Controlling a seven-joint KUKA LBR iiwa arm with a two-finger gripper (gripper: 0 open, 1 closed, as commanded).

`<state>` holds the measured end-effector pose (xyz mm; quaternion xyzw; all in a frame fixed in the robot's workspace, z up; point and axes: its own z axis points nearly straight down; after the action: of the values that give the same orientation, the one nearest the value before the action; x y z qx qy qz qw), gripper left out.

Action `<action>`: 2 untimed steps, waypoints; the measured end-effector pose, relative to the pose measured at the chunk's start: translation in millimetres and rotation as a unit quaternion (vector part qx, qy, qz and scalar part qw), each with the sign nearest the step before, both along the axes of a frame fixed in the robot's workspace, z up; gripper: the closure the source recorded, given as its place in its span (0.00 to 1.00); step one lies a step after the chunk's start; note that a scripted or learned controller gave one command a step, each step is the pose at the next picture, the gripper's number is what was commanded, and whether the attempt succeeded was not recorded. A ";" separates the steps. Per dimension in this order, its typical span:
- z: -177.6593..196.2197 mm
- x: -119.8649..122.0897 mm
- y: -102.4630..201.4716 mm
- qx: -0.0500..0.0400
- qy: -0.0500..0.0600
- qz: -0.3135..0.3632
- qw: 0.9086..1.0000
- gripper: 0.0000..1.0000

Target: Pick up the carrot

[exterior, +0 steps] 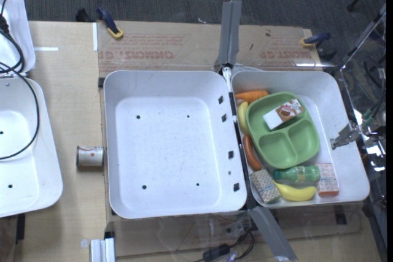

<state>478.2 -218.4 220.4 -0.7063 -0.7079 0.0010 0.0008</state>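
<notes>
The carrot (252,96), orange and tapered, lies in the right bin (331,84) near its back left corner. It is squeezed between the bin's wall and the rim of a green divided plate (287,147). Another long orange-red piece (250,154) lies along the plate's left side. Grey metal parts of my gripper (351,134) hang at the right bin's right rim, well to the right of the carrot and apart from it. I see nothing held there.
On the plate rests a small white box (282,114). Two yellow bananas (295,192) (242,116), a green bottle (297,174), a patterned packet (264,185) and an orange box (327,179) crowd the right bin. The left bin (166,138) adjoins it. A small can (89,156) lies on the bench.
</notes>
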 end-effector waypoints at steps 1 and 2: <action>-128.0 42.5 54.4 0.000 -0.002 0.092 0.996 0.00; -93.3 138.9 17.0 -0.001 0.001 0.058 0.998 0.00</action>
<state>617.1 -201.4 127.1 -0.6637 -0.7480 0.0019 0.0007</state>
